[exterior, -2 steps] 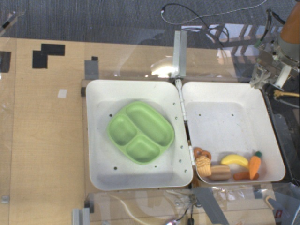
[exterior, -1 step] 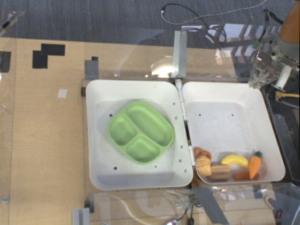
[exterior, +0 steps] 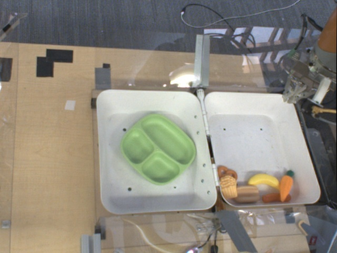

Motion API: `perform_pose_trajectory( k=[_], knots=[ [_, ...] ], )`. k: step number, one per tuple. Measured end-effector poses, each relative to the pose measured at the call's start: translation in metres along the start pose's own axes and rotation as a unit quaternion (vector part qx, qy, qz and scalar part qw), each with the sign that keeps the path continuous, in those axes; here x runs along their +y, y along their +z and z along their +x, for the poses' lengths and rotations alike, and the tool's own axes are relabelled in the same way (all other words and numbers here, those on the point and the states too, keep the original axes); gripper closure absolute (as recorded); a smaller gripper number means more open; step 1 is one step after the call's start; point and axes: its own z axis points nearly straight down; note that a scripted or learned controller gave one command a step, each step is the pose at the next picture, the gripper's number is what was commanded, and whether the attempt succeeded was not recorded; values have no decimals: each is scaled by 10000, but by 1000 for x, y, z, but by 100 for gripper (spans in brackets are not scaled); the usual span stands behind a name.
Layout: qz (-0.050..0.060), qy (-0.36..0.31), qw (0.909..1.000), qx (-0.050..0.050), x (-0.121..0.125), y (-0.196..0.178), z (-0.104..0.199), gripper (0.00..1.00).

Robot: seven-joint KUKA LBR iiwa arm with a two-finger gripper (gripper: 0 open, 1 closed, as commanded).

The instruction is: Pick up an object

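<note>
A grey robot arm (exterior: 325,41) with an orange band reaches in from the right of the camera view, its gripper (exterior: 295,91) hanging over the upper right corner of the right-hand bin (exterior: 253,109), one of two shallow white bins set side by side on a pale wooden bench (exterior: 47,157). Whether the gripper stands wide or narrow cannot be told from this angle, and nothing is seen between its tips. The things to be picked lie well apart from it, bunched along the near edge of the right-hand bin: a yellow banana (exterior: 264,181), an orange carrot (exterior: 285,186) with a green top standing at a tilt just beside it, a small red piece (exterior: 270,197) between the two, a tan roll-shaped piece (exterior: 246,194) lying flat, a ridged beige piece (exterior: 228,185) touching it, and a brown piece (exterior: 226,171) just behind that one near the wall between the bins. The left-hand bin (exterior: 113,120) bears a light green divided plate (exterior: 158,148) with three compartments, lying flat near the middle and turned at an angle. A black cable (exterior: 221,16) loops over the dark floor beyond the bench, and black squares (exterior: 52,61) mark the bench top at the far left.
</note>
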Motion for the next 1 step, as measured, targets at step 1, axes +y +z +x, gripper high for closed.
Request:
perform_pose_trajectory(
  k=[1],
  knots=[
    [-1,-238,9997,-2,-8,-1,2,100]
  ],
)
